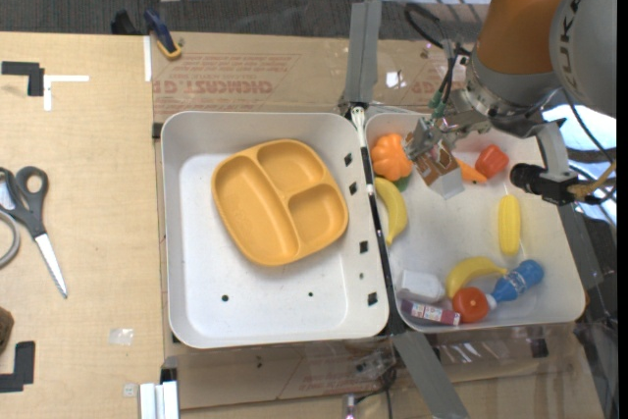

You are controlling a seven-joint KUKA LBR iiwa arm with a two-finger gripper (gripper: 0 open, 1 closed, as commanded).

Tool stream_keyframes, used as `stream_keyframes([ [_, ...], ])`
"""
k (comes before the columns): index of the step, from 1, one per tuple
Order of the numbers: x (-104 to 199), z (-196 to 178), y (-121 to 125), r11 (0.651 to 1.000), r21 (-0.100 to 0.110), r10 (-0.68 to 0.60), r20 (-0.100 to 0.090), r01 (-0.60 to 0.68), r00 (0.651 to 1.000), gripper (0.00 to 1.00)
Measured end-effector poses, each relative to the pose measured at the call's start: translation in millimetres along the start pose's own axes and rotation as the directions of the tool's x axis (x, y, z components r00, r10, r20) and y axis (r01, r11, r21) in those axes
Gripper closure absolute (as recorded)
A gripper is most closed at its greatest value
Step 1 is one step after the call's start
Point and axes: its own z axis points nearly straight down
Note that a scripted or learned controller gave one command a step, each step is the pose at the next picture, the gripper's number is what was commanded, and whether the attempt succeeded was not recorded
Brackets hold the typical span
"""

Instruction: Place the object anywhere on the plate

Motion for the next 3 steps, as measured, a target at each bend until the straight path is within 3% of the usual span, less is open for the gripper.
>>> stream_keyframes([
  [1, 87, -10, 2, 0.999, 0.0, -0.045, -0.002, 0.045, 0.999, 1.0],
  [2, 87, -10, 2, 0.999, 0.0, -0.045, -0.001, 0.045, 0.999, 0.0],
  [3, 103, -37, -50, 0.989, -0.001, -0.147, -0.001, 0.147, 0.989, 0.0],
])
